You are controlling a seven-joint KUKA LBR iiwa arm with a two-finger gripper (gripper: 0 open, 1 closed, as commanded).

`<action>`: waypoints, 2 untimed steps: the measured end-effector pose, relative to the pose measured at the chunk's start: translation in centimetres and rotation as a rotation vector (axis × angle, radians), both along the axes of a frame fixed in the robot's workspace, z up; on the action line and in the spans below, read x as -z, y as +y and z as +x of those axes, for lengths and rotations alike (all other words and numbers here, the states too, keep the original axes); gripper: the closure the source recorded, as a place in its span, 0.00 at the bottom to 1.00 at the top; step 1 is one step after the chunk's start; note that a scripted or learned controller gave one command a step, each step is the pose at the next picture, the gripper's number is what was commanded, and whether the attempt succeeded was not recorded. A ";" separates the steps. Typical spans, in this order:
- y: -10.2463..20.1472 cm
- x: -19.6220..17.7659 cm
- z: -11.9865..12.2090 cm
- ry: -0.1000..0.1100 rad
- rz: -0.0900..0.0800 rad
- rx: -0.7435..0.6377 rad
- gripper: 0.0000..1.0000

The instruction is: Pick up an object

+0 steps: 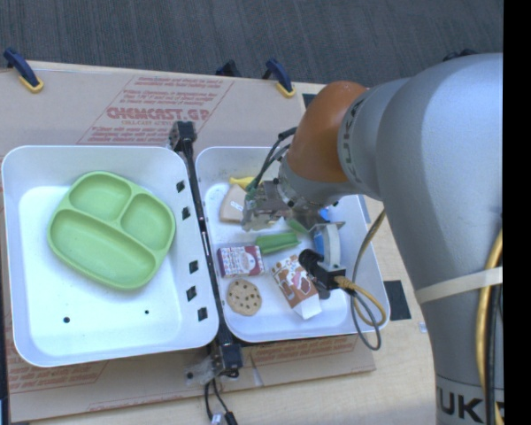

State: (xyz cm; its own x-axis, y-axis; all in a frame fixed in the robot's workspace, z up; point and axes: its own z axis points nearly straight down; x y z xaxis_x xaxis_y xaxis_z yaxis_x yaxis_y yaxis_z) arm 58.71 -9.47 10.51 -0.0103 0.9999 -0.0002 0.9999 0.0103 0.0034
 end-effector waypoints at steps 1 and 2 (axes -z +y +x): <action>-2.9 -6.7 -1.7 0.004 0.000 0.007 1.00; 6.4 -10.9 -2.5 0.005 0.001 0.002 1.00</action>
